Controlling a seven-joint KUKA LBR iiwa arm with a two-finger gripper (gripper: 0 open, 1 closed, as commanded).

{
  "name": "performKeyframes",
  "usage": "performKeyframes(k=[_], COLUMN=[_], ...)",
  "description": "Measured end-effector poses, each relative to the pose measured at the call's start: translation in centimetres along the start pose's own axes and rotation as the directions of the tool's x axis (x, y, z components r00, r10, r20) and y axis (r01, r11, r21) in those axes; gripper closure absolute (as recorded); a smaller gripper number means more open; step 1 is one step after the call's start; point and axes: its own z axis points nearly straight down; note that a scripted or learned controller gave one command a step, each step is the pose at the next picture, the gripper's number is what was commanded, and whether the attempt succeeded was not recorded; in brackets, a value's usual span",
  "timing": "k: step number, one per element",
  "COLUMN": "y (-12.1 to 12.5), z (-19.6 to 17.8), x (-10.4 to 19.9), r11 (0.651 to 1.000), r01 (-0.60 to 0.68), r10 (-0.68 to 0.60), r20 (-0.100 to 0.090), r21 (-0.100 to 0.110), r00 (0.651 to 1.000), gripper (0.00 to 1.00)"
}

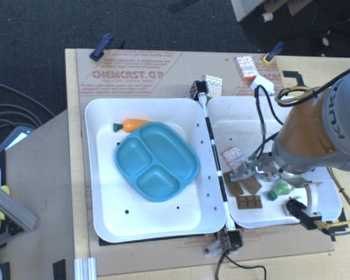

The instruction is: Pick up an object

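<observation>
Grey jaws (249, 171) hang low in the right bin (245, 112), just above a brown chocolate bar (249, 201); whether they are released or clenched I cannot tell. A flat, thin bar could slip away. Beside it lies a green object (278, 189). The blue plate (156, 160) rests in the left bin (105, 174).

The arm (315, 133) runs off the right edge and covers much of the right bin (245, 112), so whatever lies beneath it is hidden. Its gripper (252, 169) is tucked under the wrist; the fingers can't be made out. The tray (156, 160) hides part of the carrot (133, 124). The green thing (278, 189) is too small to identify.
</observation>
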Motion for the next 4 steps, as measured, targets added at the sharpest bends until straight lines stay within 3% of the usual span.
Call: performKeyframes(k=[1,2,3,4], y=[10.7,2.4,2.5,6.4], z=[0.2,0.3,-0.7,-9.8], x=[-3.0,0.2,0.2,6.9], r11=[1.0,1.0,1.0,1.0], r01=[0.002,0.001,0.001,0.003], r10=[-0.002,-0.001,-0.001,-0.003], r20=[-0.001,-0.003,-0.003,-0.002], r21=[0.003,0.007,0.005,0.004], r00=[1.0,1.0,1.0,1.0], gripper=[0.0,0.0,1.0,1.0])
